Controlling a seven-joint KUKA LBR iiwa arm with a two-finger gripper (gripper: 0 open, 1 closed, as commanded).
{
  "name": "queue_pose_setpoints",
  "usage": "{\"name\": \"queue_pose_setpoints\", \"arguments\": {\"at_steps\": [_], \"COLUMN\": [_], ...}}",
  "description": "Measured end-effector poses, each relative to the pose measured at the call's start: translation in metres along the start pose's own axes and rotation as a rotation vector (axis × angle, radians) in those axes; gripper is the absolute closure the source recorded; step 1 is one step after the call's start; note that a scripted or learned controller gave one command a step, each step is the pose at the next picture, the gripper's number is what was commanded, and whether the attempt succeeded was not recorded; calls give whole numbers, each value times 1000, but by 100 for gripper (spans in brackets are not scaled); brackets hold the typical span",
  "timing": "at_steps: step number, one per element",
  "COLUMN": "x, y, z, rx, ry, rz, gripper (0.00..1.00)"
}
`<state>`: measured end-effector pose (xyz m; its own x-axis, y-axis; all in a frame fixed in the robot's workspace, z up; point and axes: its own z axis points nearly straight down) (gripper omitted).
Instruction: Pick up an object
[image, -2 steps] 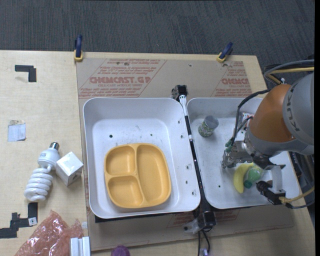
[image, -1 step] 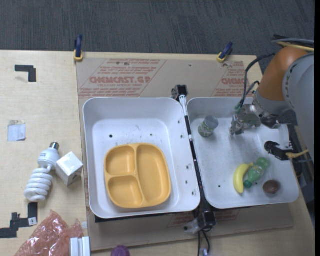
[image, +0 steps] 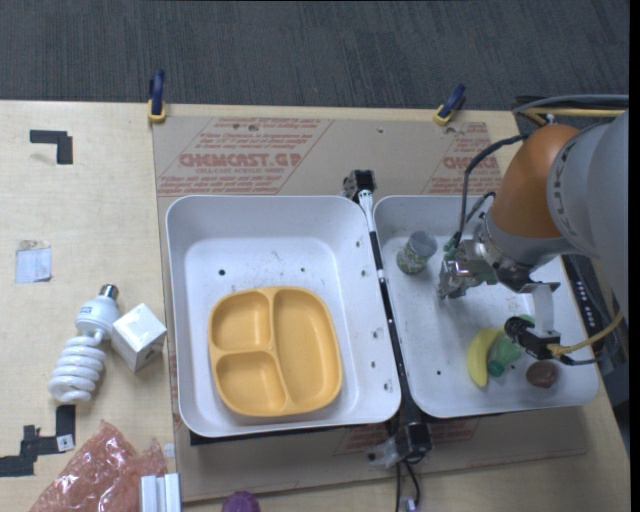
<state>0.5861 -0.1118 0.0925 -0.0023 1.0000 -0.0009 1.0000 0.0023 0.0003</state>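
My gripper (image: 455, 280) hangs over the middle of the right bin (image: 430, 385), reaching in from the right under the orange band. A small grey-green cup-like object (image: 415, 253) lies just to its upper left, apart from it. A yellow banana (image: 481, 357) lies near the bin's front, with a green piece (image: 505, 353) beside it and a brown round object (image: 542, 374) at the front right corner. Nothing shows between the fingers.
The left bin (image: 190, 250) holds a yellow divided plate (image: 274, 350). On the bench to the left lie a spiral light bulb (image: 82, 350), a white cube (image: 139, 335) and a red mesh bag (image: 95, 470). Black cables run along the arm at the right.
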Motion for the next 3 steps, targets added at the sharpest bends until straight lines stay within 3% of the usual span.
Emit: {"name": "queue_pose_setpoints", "arguments": {"at_steps": [1, 2, 3], "x": [4, -2, -29], "y": [-56, 60, -45], "z": [0, 0, 0], "rx": [1, -1, 1], "ry": [1, -1, 1], "rz": [4, 0, 4], "gripper": [0, 0, 0]}}
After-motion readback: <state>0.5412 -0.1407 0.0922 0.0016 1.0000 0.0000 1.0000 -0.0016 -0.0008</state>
